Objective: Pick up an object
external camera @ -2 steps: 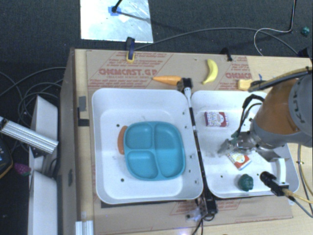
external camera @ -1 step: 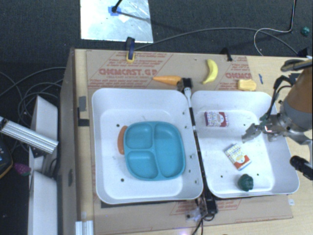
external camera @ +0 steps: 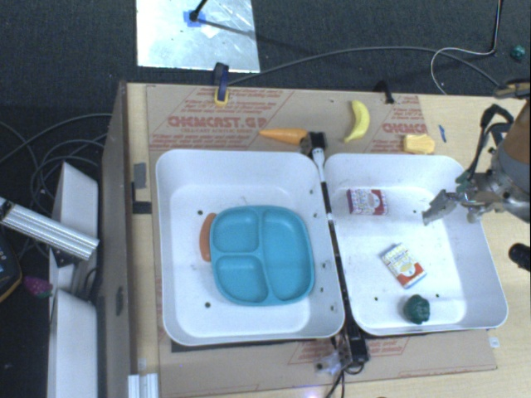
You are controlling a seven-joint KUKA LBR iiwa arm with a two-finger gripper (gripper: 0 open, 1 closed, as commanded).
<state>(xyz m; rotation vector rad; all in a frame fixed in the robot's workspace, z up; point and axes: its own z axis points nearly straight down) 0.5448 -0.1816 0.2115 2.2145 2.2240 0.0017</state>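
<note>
Camera view. Gripper (external camera: 440, 208): hanging over the right bin (external camera: 477, 247), near its 3 o'clock edge; how far the fingers are standing apart cannot be told at this size, and nothing is showing between them.

Right bin contents: red-and-white carton (external camera: 367, 201) lying toward 9 o'clock of the gripper, well apart; small white-and-orange box (external camera: 403, 265) lying toward 7 o'clock of it; dark green lump (external camera: 416, 308) sitting toward 6 o'clock, near the bin's lower wall.

Left bin (external camera: 182, 222): holding a blue divided plate (external camera: 262, 252), with an orange sausage-like piece (external camera: 205, 235) lying at its 9 o'clock rim.

Worktop (external camera: 249, 123), cardboard-covered: carrying a carrot (external camera: 283, 136), a banana (external camera: 358, 120) and a yellow piece (external camera: 419, 144) at 12 o'clock of the bins. Dark carpet lying beyond.
</note>
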